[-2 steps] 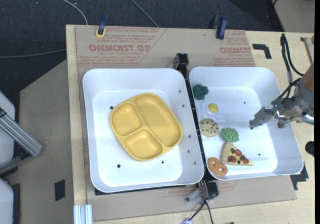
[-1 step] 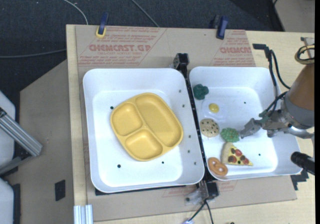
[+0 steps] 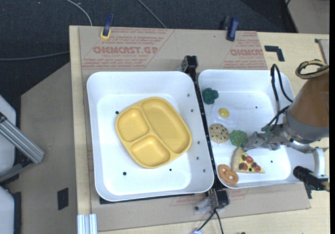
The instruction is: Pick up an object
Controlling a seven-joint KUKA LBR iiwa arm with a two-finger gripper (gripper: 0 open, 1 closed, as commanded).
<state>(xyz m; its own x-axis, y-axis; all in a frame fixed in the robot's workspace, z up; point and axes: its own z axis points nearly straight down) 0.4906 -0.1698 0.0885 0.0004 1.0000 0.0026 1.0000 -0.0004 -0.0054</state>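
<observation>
The right white bin (image 3: pixel 261 84) holds several toy foods. A dark green piece (image 3: pixel 210 95) lies near its far left corner, with a small yellow piece (image 3: pixel 223 113) below it. Further forward are a speckled cookie (image 3: pixel 218 133) and a green broccoli (image 3: pixel 238 137). A pizza slice (image 3: pixel 249 164) and an orange ring-shaped piece (image 3: pixel 228 174) lie by the front wall. My gripper (image 3: pixel 253 143) reaches in from the right, low over the bin. Its tip is just right of the broccoli and above the pizza slice. Nothing is visibly held.
A yellow three-compartment plate (image 3: pixel 153 131) sits in the left white bin (image 3: pixel 104 165). The grey arm with its orange band (image 3: pixel 313 104) covers the right bin's right side, with black cables (image 3: pixel 277 84) looping over it. Clamps sit between the bins.
</observation>
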